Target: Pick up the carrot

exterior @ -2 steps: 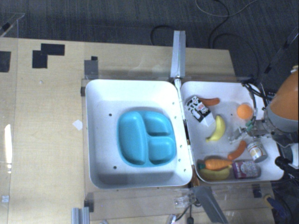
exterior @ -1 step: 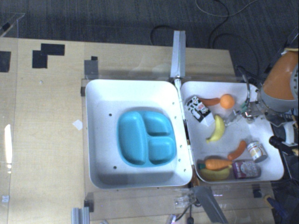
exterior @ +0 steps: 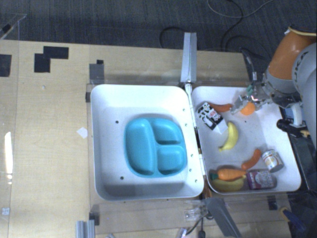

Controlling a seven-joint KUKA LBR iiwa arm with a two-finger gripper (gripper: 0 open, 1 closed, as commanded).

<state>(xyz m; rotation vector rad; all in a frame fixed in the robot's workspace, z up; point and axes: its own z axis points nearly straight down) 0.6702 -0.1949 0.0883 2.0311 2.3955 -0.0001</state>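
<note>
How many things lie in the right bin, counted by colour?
Orange things: 4
Yellow things: 2
Black-and-white carton: 1
Silver can: 1
Purple packet: 1
Total: 9

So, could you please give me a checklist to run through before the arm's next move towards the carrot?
1. Target identified: cannot tell. Several orange pieces lie in the right white bin; the stubby orange carrot by its lower edge seems likeliest.
2. Gripper above the carrot: not ok. It hovers at the bin's far end, by a round orange fruit.
3. Carrot lying free: not ok. It rests on a yellow banana, beside a purple packet.
4. Gripper empty: cannot tell.
</note>
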